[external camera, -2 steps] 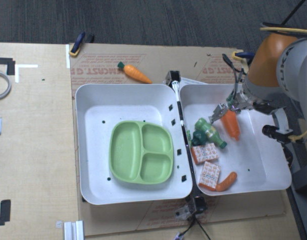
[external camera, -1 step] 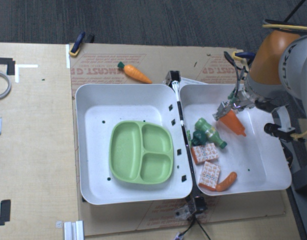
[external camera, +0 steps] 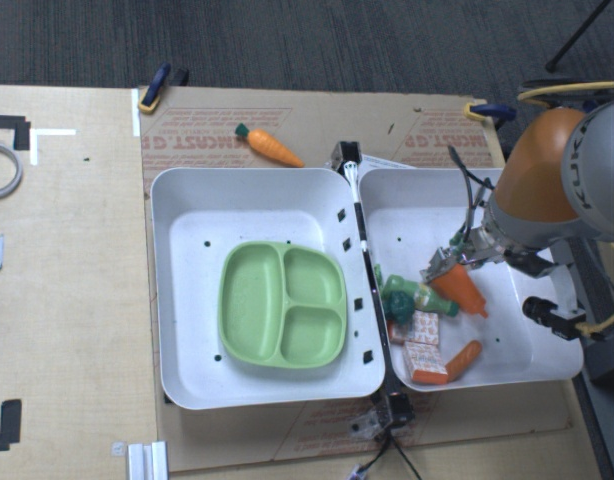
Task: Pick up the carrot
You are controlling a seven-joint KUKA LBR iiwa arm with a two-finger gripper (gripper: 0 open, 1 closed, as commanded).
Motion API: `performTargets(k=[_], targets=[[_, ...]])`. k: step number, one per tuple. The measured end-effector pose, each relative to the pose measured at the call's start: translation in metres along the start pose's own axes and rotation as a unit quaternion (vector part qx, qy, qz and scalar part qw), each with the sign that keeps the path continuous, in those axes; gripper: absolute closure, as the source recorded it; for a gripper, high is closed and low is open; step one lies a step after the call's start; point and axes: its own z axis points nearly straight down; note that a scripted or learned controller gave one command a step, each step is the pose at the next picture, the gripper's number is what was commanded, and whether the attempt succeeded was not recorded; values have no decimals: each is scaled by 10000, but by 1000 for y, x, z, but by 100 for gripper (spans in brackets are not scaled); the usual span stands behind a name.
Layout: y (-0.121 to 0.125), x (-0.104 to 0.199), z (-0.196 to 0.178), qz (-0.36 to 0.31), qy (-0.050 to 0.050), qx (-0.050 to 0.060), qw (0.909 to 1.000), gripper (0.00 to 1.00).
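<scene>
An orange carrot lies in the right bin, its thick end up-left and its tip pointing down-right. My gripper is low in that bin, right at the carrot's thick end and touching or nearly touching it. A second carrot with a green top lies outside the bins on the cardboard behind the left bin.
Beside the carrot in the right bin are a green bottle, a red-and-white packet and an orange sausage-like piece. The left bin holds a green divided plate. A dividing wall runs between the bins.
</scene>
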Motion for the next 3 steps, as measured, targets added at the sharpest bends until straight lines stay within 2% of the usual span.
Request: performTargets(k=[1, 2, 3], targets=[[-71, -25, 0, -219, -1, -4, 9998, 100], [-86, 10, -2, -1774, -10, -16, 9841, 100], [-88, 3, 0, -3254, -10, -11, 9456, 100]])
